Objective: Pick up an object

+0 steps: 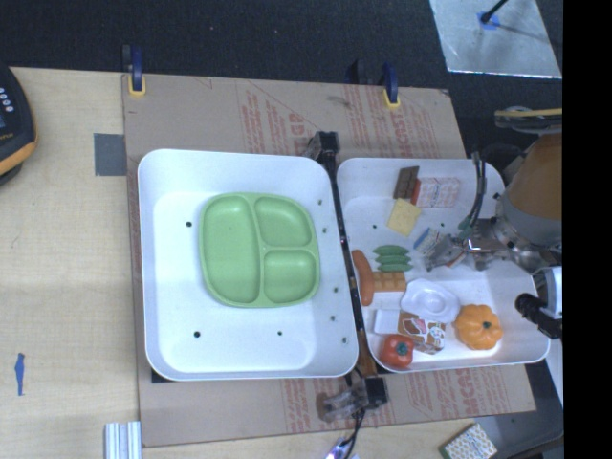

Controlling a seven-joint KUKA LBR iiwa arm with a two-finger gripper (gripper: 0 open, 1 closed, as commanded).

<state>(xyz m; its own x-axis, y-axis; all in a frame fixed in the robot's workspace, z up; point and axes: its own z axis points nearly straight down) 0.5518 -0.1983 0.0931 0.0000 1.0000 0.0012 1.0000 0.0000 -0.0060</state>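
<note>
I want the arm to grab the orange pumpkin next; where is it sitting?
The orange pumpkin lies in the right bin, near its front right corner, just right of the white cup.

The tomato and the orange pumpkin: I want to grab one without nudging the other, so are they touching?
Apart. The camera view shows the tomato and the pumpkin with a printed packet and bare bin floor between them.

A green divided plate (259, 249) lies in the left white bin (163, 342); cardboard sheet (239, 113) beneath, two blue clamps (135, 69) at its far edge.
</note>
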